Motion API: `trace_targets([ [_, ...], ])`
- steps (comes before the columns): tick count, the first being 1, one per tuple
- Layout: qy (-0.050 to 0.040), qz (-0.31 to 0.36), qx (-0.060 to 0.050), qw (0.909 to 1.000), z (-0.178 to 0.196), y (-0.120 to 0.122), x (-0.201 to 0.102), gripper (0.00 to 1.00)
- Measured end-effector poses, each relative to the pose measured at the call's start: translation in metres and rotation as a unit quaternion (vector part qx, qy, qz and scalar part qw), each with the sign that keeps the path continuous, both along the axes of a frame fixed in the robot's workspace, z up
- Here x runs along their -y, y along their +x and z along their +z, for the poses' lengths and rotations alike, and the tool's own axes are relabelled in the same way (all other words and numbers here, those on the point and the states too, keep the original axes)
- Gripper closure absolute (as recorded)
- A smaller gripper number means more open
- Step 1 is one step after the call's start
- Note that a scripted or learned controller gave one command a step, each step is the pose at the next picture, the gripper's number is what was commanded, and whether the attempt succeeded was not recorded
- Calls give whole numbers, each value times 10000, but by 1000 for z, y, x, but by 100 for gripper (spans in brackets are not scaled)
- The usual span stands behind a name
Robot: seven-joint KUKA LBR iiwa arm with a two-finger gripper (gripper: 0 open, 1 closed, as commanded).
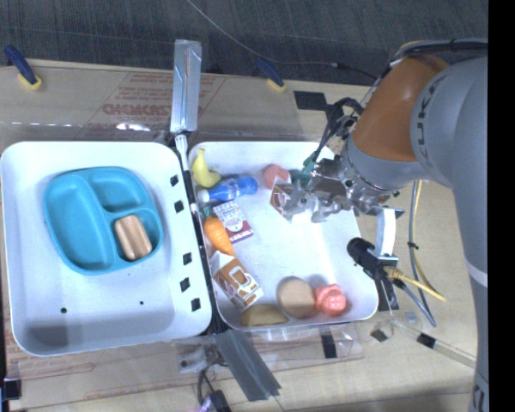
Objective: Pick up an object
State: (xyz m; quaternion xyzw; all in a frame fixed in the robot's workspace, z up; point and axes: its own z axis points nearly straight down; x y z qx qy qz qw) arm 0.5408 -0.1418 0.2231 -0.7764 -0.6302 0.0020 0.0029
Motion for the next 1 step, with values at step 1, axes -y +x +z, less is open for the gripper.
trace_targets([
  [1,-2,-14,7,10000,-4,22,-72,100],
])
